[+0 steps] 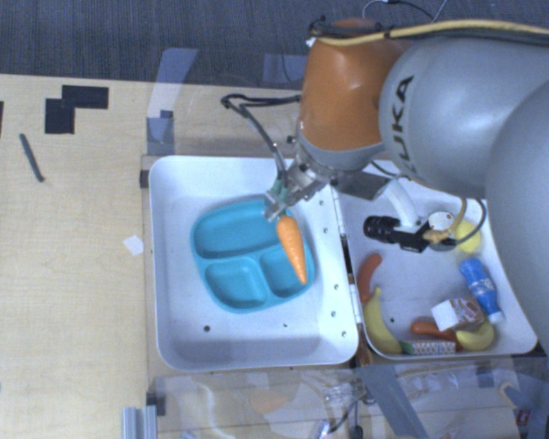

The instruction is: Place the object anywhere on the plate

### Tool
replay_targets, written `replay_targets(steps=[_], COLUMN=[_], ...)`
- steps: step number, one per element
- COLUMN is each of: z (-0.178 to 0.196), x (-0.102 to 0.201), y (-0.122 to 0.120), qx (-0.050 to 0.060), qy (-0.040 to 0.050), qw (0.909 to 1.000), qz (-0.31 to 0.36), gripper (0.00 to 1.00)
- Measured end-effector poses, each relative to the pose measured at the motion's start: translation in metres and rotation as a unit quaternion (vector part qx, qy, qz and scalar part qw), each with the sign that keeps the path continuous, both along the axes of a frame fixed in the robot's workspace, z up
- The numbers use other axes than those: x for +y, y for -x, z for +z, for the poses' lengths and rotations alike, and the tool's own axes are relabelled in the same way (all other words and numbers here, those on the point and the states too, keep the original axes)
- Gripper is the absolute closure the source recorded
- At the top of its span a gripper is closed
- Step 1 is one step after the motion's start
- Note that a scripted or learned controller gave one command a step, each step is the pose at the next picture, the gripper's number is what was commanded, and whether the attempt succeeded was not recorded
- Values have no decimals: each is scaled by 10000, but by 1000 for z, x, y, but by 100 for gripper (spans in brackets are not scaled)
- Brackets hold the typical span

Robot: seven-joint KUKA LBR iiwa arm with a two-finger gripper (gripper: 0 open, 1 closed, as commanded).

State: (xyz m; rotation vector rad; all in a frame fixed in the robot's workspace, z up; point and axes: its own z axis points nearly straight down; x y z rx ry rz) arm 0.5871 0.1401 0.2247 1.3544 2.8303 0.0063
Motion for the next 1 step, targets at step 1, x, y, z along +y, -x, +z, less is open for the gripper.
replay_targets(steps=[1], z=[0], x=[-1], y=[0], qx=[-2], qy=[0], qw=[10000], qz=[-5], gripper=[0])
